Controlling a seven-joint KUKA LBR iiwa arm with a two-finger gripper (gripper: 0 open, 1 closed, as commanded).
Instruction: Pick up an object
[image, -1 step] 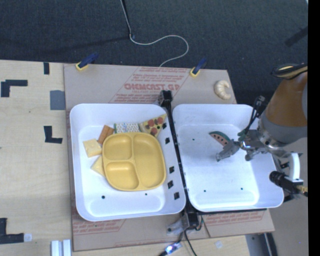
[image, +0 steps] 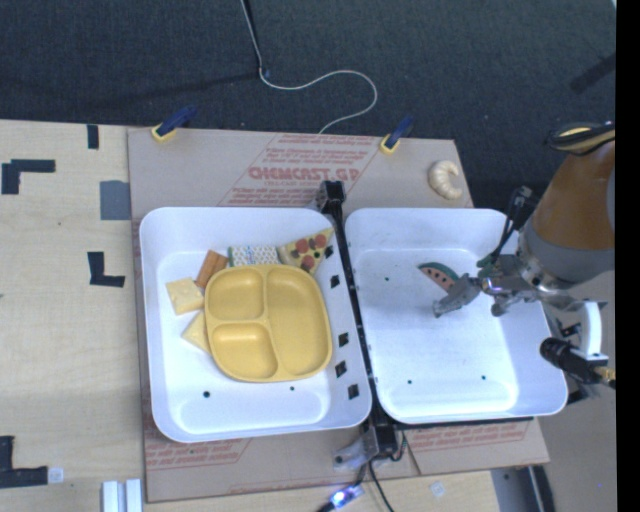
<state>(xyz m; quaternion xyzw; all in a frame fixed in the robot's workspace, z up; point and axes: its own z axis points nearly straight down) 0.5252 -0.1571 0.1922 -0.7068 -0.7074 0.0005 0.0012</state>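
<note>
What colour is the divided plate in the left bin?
Yellow; the plate shows best in the camera view.

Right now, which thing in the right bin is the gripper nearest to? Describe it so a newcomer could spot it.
Find the right bin. In its upper middle, just left of the gripper, lies a small curved green-and-red piece. It is the one coloured item on that bin's white floor; the yellow divided plate sits in the left bin.

small green-red object (image: 436, 271) | lying flat | right bin, upper middle
</note>
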